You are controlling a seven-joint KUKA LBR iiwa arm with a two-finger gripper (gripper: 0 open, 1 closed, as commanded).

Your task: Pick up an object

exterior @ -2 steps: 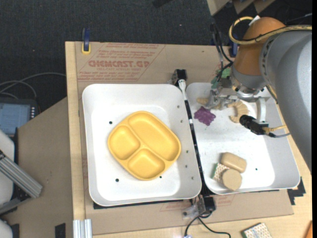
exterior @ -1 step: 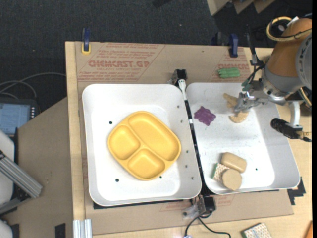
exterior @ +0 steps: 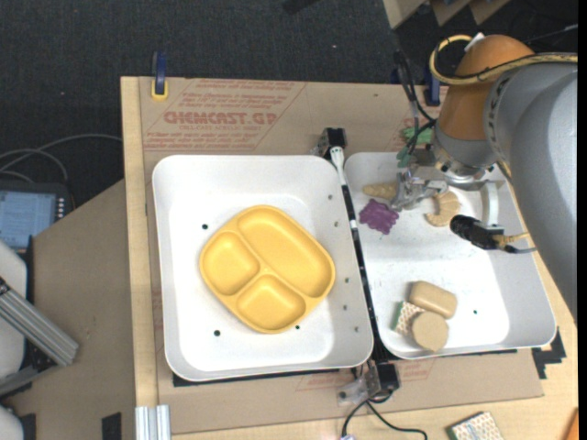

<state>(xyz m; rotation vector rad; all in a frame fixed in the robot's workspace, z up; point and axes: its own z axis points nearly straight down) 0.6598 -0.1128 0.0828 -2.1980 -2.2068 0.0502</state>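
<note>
From my console the gripper (exterior: 410, 193) hangs over the far left corner of the right bin (exterior: 514, 310); I cannot tell whether it is wide, narrow or holding anything, since the wrist hides that part; the purple object (exterior: 376, 215) lies on the bin floor just near and left of it, close to the wall between the bins; it is a crumpled lump and I can make out no clear long axis or pointing end; a flat tan piece (exterior: 377, 191) lies just beyond it with its length running left to right, and another tan piece (exterior: 446, 207) sits to the gripper's right; at the near side a tan block (exterior: 432, 298) lies slanted, far-left to near-right, touching a round tan disc (exterior: 428, 332); the left bin (exterior: 183, 209) holds a yellow divided plate (exterior: 266, 269); the brown board (exterior: 220, 117) beyond it reads "CHEMCAST GP" in red, the smaller lines too fine to read.
</note>
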